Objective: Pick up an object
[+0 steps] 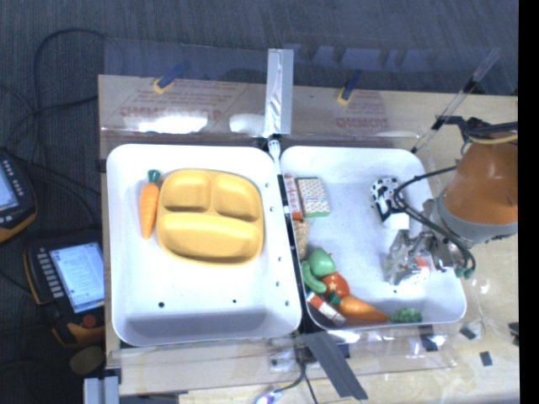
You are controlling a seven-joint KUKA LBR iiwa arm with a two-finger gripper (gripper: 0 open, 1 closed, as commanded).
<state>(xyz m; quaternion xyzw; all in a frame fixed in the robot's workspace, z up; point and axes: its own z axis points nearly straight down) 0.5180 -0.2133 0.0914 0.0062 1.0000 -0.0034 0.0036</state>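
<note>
**A:** What is the gripper doing?

**B:** It hangs low over bare floor of the right bin, up and to the right of the orange carrot piece, clear of it. I can't tell whether it is spread or closed, and I see nothing I would call held.

**A:** So which object is the likely target?

**B:** My guess is the carrot piece or the small green piece just to the carrot's right. Both lie against the bin's near wall.

**A:** What could go wrong?

**B:** If it closes where it hangs now, it probably catches nothing. Reaching toward the carrot has its own risks, since the wall behind may block one side of the grasp and the tapered shape could squirt out.

**A:** And the neighbours?

**B:** A red piece and a green vegetable crowd the carrot's left end, touching or nearly so. A sloppy approach would shove the heap rather than lift one item.

**A:** Anything else at stake?

**B:** No. The patterned box lies well above and left of the carrot. The yellow tray and the whole carrot are far to its left in the left bin.
</note>
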